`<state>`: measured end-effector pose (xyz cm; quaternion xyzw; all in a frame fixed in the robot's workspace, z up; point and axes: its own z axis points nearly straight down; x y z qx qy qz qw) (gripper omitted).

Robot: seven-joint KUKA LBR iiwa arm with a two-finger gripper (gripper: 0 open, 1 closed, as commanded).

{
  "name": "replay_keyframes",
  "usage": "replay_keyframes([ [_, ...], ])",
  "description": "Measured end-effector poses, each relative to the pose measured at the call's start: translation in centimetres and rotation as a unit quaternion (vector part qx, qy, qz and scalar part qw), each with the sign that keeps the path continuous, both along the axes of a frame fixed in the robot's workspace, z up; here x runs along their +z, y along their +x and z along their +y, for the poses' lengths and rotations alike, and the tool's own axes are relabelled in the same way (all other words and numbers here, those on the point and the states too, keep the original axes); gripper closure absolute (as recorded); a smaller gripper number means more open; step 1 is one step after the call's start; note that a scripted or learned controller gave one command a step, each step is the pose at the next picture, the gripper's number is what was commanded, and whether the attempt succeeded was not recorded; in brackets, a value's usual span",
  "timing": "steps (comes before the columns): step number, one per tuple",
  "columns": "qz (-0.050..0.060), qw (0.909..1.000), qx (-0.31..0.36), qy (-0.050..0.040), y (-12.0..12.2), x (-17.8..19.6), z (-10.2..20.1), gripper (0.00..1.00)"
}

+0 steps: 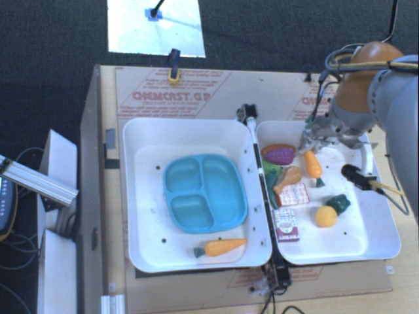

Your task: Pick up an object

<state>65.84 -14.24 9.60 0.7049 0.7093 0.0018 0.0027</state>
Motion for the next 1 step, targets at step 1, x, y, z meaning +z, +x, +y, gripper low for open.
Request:
replay_keyframes([
  [1, 0.000, 1.0000, -0.001, 0.0012, 1.15, 9.01, 8.95, 1.00],
])
